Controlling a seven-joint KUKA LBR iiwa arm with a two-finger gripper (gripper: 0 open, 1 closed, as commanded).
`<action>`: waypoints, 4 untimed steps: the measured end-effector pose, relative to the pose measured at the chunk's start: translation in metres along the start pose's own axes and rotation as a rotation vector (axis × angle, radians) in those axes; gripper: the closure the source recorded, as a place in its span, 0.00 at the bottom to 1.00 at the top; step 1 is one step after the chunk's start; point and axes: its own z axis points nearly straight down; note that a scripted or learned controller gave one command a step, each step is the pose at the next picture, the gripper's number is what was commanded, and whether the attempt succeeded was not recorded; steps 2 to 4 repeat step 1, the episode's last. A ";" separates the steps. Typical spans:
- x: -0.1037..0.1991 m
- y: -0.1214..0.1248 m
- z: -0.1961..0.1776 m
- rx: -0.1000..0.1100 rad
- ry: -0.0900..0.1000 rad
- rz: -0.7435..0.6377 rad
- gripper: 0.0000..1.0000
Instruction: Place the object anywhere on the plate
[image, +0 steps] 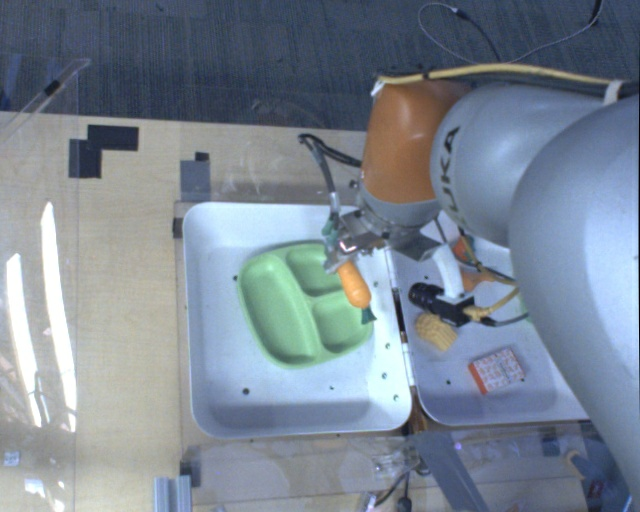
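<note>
A green divided plate (290, 315) lies in the left white bin (215, 390). An orange carrot (353, 285) with a green tip hangs over the plate's right side, close to its rim. My gripper (343, 250) sits right above the carrot's upper end and appears shut on it. The arm's orange band and grey body cover the bins' upper right.
The right bin (500, 405) holds a yellow corn-like piece (435, 329) and a small red-and-white patterned block (496, 369). An orange item (464, 250) peeks out beside the arm. A raised divider (400, 340) separates the two bins.
</note>
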 end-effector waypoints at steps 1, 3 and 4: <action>0.000 0.000 0.000 0.000 0.000 0.000 0.00; 0.000 0.000 0.000 0.000 0.000 0.000 0.00; 0.000 0.000 0.000 0.000 0.000 0.000 0.00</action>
